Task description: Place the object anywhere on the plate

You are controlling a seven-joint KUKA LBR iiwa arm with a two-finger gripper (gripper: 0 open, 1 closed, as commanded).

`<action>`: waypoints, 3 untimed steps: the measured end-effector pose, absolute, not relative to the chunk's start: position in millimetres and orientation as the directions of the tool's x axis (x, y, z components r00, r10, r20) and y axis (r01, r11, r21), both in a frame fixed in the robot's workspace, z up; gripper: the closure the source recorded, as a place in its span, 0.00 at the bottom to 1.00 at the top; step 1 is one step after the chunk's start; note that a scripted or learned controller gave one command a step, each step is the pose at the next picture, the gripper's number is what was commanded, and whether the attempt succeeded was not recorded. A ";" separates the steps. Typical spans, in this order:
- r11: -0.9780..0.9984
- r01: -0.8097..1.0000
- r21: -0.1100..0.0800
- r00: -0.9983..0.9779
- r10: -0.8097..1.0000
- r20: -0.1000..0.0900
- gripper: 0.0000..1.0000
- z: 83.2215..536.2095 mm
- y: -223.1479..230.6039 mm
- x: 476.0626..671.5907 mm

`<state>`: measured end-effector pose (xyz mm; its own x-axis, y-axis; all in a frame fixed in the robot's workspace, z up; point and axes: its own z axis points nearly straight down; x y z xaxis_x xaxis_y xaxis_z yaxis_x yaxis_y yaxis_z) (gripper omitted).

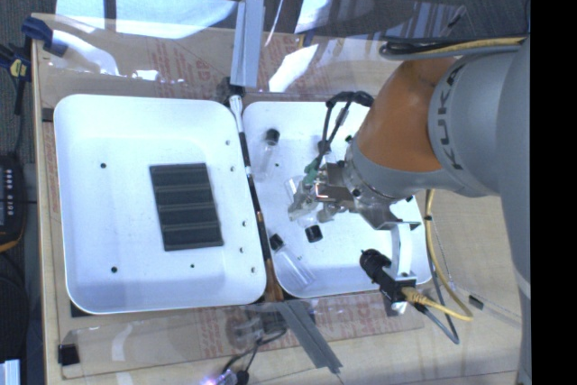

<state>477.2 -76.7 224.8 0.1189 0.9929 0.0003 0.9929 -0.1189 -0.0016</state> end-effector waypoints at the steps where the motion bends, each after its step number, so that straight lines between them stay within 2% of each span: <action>1: -0.290 0.957 -0.005 0.290 0.957 -0.001 1.00 190.1 0.2 513.7; 2: -0.188 0.982 -0.007 0.188 0.982 0.000 1.00 197.1 100.8 475.4; 3: -0.059 0.998 -0.004 0.059 0.998 0.000 1.00 191.0 -11.9 496.9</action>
<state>496.9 -11.9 191.0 0.0593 0.9982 -0.0002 0.9982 -0.0593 -0.0035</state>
